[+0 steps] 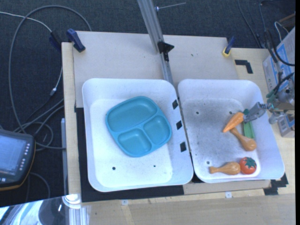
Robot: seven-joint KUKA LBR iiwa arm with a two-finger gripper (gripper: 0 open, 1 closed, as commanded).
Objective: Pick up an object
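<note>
We see the gripper [255,110] low over the right bin [206,90], right by the top of the carrot [233,122]. We can't tell how its fingers are set. Two drumsticks [243,139] and a tomato [248,165] sit nearby; a blue plate [138,125] fills the left bin [93,97].

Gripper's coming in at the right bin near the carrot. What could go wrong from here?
1. The carrot lies against a drumstick and a green piece, so the gripper may catch two things or knock one aside.
2. This cluster sits near the right bin's sloped wall, which may block the approach.
</note>
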